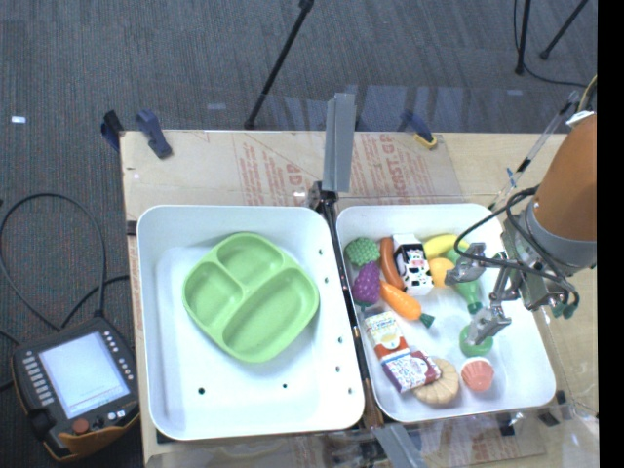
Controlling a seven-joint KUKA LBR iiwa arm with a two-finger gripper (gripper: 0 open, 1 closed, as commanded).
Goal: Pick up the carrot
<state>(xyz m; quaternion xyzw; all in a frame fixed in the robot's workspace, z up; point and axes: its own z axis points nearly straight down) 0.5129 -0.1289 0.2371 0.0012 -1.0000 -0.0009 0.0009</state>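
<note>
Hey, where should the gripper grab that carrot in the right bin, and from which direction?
Probably the carrot's thick orange middle, coming straight down from above. It lies flat and slanted, green stem end toward the lower right, with the juice carton just below and the cow toy just above. Closing the gripper across its narrow width looks likeliest to keep clear of both neighbours.

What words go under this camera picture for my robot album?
Robot arm's tool hangs over the right bin of toy food, beside the orange carrot; a green divided plate sits in the left bin.
</note>
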